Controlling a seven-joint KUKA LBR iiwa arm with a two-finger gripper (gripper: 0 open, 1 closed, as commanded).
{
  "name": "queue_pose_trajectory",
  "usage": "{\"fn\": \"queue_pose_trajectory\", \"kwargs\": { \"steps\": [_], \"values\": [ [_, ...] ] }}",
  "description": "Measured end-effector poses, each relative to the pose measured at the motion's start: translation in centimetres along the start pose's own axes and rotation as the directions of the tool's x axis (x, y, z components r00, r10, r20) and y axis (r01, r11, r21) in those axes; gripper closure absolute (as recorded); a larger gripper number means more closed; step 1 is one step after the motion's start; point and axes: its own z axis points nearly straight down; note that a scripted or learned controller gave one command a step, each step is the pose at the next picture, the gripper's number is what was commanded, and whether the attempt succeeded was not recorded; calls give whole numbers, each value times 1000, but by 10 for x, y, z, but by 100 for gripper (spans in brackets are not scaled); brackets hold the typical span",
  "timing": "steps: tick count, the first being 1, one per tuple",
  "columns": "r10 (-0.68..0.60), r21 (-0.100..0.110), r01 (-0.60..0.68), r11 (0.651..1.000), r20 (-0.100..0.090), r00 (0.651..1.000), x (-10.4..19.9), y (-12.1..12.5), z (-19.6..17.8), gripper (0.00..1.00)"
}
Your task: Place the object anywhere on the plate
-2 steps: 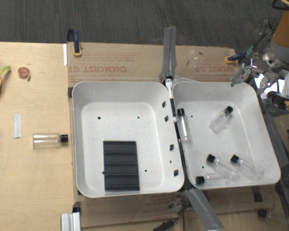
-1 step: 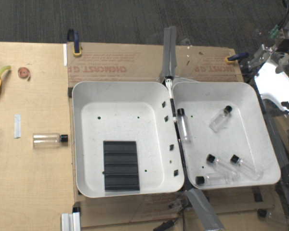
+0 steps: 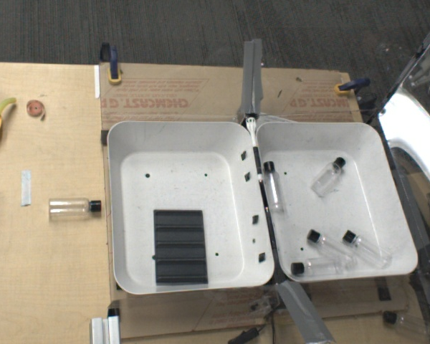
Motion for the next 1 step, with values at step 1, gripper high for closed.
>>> {"fn": "queue_pose_trajectory", "kwargs": {
  "steps": [1],
  "values": [
    [264, 1, -264, 964, 1, 964, 54, 52, 1, 0]
  ]
}}
